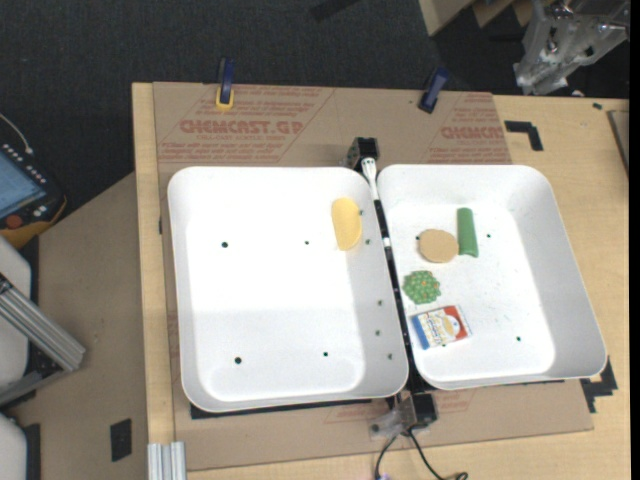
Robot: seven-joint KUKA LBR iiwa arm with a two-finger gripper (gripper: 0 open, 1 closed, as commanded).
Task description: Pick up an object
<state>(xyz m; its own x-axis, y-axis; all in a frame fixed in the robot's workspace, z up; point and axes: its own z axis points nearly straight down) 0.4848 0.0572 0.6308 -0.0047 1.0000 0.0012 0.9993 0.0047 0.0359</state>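
Observation:
The right bin holds a green stick lying beside a tan round disc. Just below them are a green bumpy ball and a small white, blue and red packet. A yellow oblong piece lies in the left bin, close to its right wall. My gripper hangs as a grey metal shape at the top right, beyond the far edge of the bench and well away from every object. Nothing is seen in it.
Both bins rest on a brown cardboard sheet held by two blue clamps at the back. A black clip sits between the bins at the far side, and a cable connector at the near side.

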